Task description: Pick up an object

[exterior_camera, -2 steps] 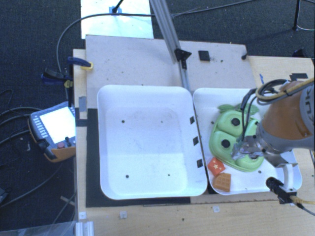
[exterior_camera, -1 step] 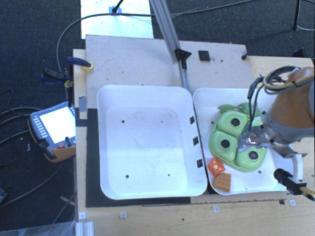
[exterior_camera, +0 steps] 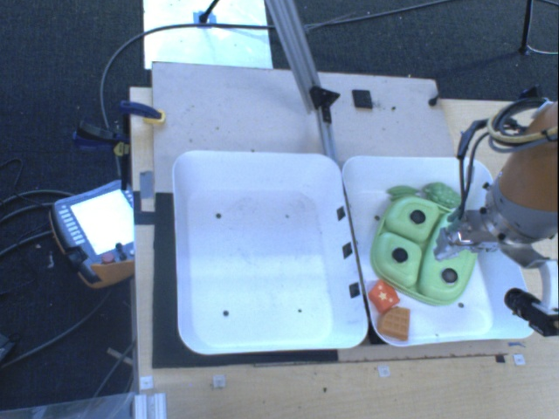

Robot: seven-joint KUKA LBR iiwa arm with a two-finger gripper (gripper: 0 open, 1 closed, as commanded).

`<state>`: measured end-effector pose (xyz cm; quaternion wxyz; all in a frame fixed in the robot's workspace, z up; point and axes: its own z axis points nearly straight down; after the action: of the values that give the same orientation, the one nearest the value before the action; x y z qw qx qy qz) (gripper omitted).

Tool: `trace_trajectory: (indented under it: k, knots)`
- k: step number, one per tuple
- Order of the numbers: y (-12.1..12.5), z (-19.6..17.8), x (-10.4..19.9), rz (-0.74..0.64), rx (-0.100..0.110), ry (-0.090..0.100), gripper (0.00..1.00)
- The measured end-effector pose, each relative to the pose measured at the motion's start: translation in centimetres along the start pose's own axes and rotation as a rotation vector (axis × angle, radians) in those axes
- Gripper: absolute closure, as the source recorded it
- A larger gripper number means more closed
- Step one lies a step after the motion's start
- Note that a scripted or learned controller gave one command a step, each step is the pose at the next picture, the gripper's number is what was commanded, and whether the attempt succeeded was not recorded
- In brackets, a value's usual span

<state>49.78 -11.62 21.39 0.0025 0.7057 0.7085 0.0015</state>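
Note:
In the right bin (exterior_camera: 367, 182) lies a light green moulded toy (exterior_camera: 410, 251) with three rounded lobes, each with a dark dot. A darker green leafy piece (exterior_camera: 439, 193) sits at its far edge. A small red block with a star (exterior_camera: 383, 296) and an orange waffle-textured block (exterior_camera: 395, 323) lie near the bin's front left corner. My gripper (exterior_camera: 452, 241) hangs over the right side of the light green toy, low and close to it. The arm's wrist covers its fingers from above.
The left bin (exterior_camera: 253, 251) stands beside the right one, with small black clips along the shared wall. A grey pole (exterior_camera: 297, 51) rises from behind the bins. A teach pendant (exterior_camera: 92, 230) lies off the bench to the left.

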Motion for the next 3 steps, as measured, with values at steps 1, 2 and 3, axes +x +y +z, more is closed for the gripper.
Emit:
trace_trajectory:
  k: [1, 2, 3]
  knots:
    - [-0.6, -5.9, 0.4, -0.001, -0.001, 0.0, 1.0]
    - [0.9, -5.8, 5.7, -0.006, 0.002, 0.002, 1.0]
    - [3.4, -4.4, 9.4, -0.004, 0.002, 0.001, 1.0]
